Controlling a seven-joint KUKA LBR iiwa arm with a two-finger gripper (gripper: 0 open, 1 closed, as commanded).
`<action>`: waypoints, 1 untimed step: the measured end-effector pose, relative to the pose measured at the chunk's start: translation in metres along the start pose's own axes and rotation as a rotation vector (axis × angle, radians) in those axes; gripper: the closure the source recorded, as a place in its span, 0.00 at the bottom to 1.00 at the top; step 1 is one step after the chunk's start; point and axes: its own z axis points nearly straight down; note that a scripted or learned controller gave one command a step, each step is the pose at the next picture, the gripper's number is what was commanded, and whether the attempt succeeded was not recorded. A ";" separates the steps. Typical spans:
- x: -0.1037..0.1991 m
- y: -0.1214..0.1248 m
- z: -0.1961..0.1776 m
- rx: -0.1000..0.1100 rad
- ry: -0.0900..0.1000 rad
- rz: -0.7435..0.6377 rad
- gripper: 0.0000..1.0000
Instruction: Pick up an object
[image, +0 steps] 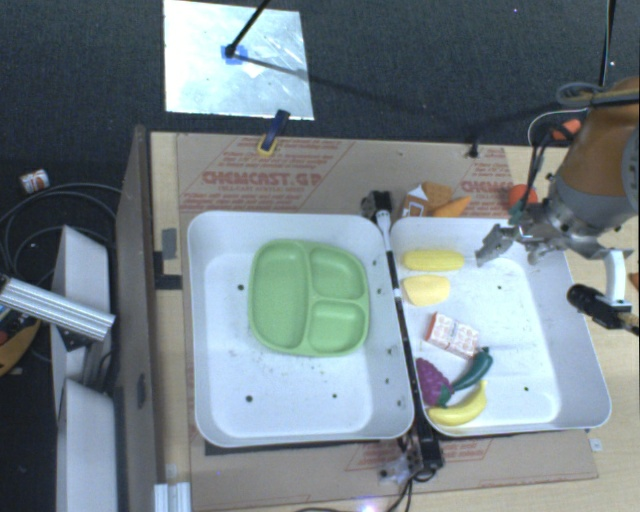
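The end effector (512, 243) hangs spread apart, holding nothing, over the far right part of the right bin (560, 350). It could miss and bump the bin wall. The nearest toy, a smooth yellow lemon-like piece (433, 260), lies far left in that bin and might roll away.

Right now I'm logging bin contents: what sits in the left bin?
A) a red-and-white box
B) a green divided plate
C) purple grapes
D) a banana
B: the green divided plate lies alone in the left bin; the banana, grapes and red-and-white box all lie in the right bin.
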 end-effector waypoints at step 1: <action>0.018 -0.002 0.089 0.026 0.009 0.002 0.00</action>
